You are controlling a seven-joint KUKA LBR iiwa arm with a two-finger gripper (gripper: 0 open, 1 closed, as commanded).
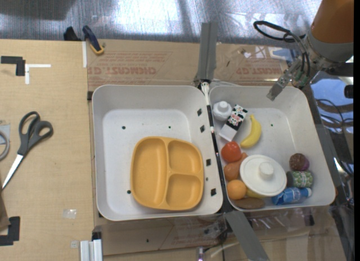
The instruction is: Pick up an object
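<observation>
My gripper (288, 81) hangs over the far right corner of the right bin (281, 113), under the arm's orange band, with nothing visibly in it. Below it the right bin holds a banana (251, 131), a small white bottle (222, 109), a cow-patterned box (237, 117), a red tomato (230, 152), two orange fruits (236, 189), a white lidded bowl (262, 174), a dark purple fruit (298, 161) and a blue bottle (292, 196). The banana is the nearest item, a short way in front of and left of the gripper.
The left bin (112, 142) holds a yellow divided plate (167, 172). Scissors (28, 136) lie on the bench at far left. A blue and yellow clamp (93, 39) sits at the back. Black cables (273, 29) loop behind the right bin.
</observation>
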